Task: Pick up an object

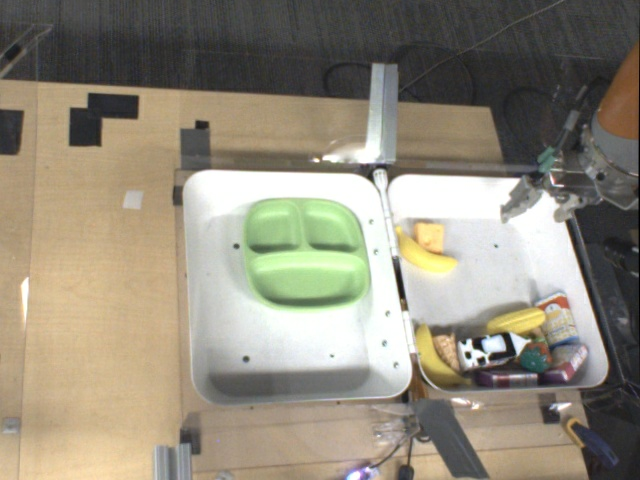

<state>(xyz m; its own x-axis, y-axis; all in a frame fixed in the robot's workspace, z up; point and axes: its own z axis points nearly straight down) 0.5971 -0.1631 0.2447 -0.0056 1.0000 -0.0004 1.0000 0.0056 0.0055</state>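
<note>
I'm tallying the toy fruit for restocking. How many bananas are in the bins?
3, all in the right bin: one banana near the divider beside an orange-yellow piece, one at the front-left corner, one atop the front clutter. Others may be buried there.

Dark grey carpet floor [200,8] runs across the top, ribbed weave, with a thin pale cable [500,30] curving over it toward the upper right corner and black cables [350,71] looping near the bench edge. Light wood bench top [90,298] covers the left and lower area, with black tape patches [100,116] in blocky shapes near its back left. A small pale square sticker [133,200] sits on the wood left of centre. A grey metal post [384,113] stands upright at the bench's back middle. Black brackets [195,146] sit at the back left. Lighting even, soft, glare on metal.
</note>
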